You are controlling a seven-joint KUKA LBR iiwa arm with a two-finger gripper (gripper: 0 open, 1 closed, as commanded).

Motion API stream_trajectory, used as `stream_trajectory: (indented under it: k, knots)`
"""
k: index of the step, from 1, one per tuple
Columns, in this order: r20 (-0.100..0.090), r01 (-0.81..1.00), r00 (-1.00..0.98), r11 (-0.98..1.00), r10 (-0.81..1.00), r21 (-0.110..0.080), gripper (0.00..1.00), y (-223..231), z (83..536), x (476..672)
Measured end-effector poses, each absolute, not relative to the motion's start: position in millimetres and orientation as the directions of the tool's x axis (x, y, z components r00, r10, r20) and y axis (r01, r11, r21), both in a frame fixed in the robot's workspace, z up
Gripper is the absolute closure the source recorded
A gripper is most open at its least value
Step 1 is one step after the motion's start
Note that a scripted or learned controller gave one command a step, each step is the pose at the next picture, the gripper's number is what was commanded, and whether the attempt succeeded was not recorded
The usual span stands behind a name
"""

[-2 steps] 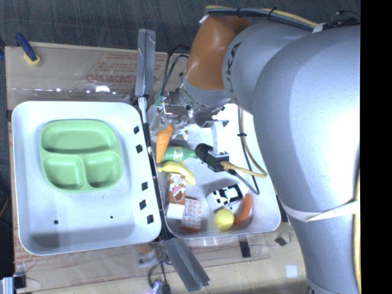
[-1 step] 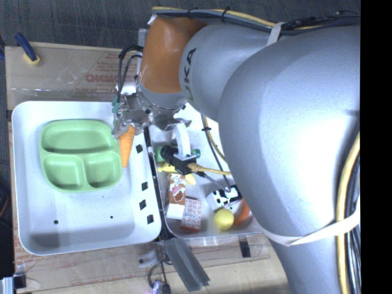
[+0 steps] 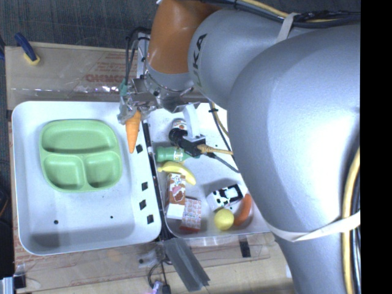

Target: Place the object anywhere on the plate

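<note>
A green plate (image 3: 79,155) with three compartments lies in the left white bin (image 3: 73,231). My gripper (image 3: 130,111) hangs over that bin's right side, just right of the plate's upper right corner. It is shut on the thick end of an orange carrot (image 3: 131,136), which points down from the fingers. The carrot is beside the plate's rim, not over it, and I cannot tell whether its tip touches the bin floor.
The right bin (image 3: 202,233) holds a green bottle (image 3: 168,154), a banana (image 3: 179,171), snack packets (image 3: 184,207), a yellow lemon (image 3: 224,219) and other small items. The big grey arm covers the right side. A blue clip (image 3: 26,48) lies at the far left.
</note>
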State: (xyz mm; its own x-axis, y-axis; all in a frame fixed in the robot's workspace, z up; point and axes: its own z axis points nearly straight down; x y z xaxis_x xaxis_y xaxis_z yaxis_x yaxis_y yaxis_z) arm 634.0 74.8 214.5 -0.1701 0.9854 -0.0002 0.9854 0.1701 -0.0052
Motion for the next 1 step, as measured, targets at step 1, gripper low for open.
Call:
stream_trajectory:
  k: [1]
  knots:
    - [0.000, 0.985, -0.170, 0.170, 0.985, -0.005, 0.00, 74.9, 214.5, 634.0]
